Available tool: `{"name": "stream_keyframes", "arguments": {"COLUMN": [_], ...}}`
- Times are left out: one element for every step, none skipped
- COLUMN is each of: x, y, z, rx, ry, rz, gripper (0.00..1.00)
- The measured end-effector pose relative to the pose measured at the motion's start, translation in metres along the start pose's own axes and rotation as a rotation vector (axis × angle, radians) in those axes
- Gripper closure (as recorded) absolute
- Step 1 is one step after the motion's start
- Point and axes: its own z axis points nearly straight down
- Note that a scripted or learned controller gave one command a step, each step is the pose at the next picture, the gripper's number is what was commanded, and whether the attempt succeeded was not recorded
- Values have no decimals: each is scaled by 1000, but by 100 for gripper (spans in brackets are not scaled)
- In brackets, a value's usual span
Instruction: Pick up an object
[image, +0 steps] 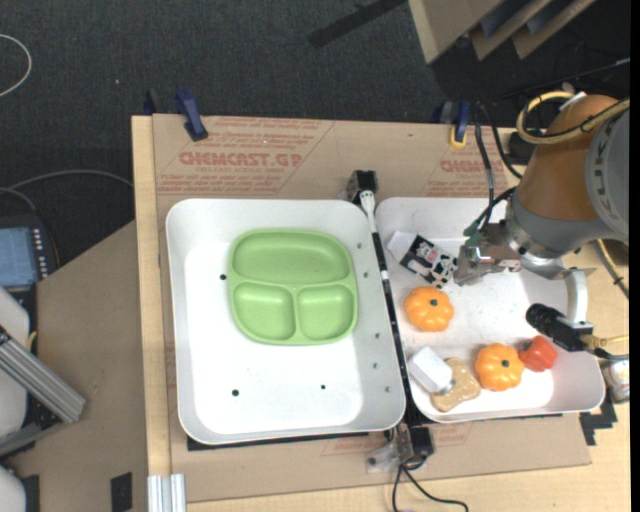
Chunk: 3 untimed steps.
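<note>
Two shallow white bins sit side by side on a brown board printed with red lettering (250, 150), and you are looking down on them at a slant. In the left bin (180, 300) lies a pale green plastic plate with three compartments (293, 285), flat on the floor toward the far half.

Everything you could pick is in the right bin (487, 318). A small black-and-white patterned box (424, 257) lies near the far left corner, tilted against the floor. Just in front of it sits a small orange toy pumpkin (429, 309), upright with its stem up. A second orange toy pumpkin (498, 366) stands near the front wall, and a small red rounded toy (538, 353) is just beside it on the right; whether they touch you cannot tell. At the front left, a white rectangular block (430, 370) touches a tan biscuit-shaped piece (459, 387), which lies between the block and the second pumpkin.

The grey arm with its orange band (570, 190) reaches in from the right. Its gripper (468, 265) is low over the far part of the right bin, just to the right of the patterned box and behind the first pumpkin. From this angle you cannot tell whether the gripper is spread or closed, and you can see nothing held in it.
</note>
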Motion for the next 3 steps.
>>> {"name": "stream_keyframes", "arguments": {"x": [-14, -14, -65], "y": [-49, -76, -90], "z": [-54, -150, -274], "rx": [8, -2, -9], "ry": [1, -1, -7], "rz": [10, 7, 12], "gripper": [100, 100, 100]}}
